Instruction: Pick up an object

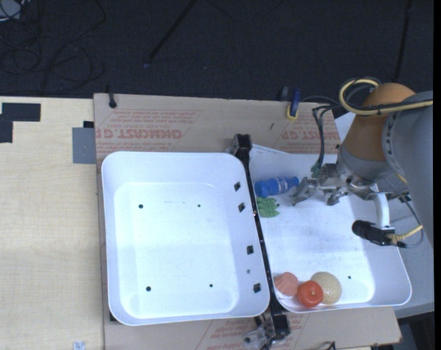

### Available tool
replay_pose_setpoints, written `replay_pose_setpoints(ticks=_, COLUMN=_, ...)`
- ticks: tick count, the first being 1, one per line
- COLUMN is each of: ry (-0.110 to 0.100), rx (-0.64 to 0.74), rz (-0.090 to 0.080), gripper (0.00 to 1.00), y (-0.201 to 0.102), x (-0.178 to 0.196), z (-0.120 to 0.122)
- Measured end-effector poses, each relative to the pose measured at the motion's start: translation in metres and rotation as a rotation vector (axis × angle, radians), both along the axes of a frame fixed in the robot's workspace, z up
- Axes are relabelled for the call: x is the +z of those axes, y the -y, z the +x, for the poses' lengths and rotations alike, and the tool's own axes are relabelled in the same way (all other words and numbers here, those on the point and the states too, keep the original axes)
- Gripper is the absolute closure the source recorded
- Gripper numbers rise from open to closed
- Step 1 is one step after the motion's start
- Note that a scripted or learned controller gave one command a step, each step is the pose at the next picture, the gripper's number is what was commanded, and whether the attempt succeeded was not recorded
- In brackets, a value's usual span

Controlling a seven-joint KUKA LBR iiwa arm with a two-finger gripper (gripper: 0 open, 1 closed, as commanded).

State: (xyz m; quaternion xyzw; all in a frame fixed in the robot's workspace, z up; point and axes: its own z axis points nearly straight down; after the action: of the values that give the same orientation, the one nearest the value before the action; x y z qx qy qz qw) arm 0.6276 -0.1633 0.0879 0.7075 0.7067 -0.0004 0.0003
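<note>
Objects for picking all lie in the right bin (395, 297), as we record below. Going from the left, we note the pale wooden table (38, 232), then a cardboard sheet (169, 126) under both bins. The left bin (111, 239) sits beside the right one, their rims touching along a dark divider. In the right bin we find a blue bottle (275, 187) lying near the far left corner, with a small green item (268, 208) just beside it. At the near edge, a pink piece (285, 284), a red ball (310, 293) and a tan ball (327, 286) cluster together, touching. The claw (307, 191) hovers low just right of the blue bottle; we cannot tell how its jaws stand. The grey arm (395, 144) enters from the right.
</note>
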Motion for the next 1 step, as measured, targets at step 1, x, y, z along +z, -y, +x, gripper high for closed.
replay_pose_setpoints(ticks=1, ry=-0.007, rx=0.003, rz=0.004, gripper=0.00, y=-0.0482, x=-0.0010, z=-0.0456)
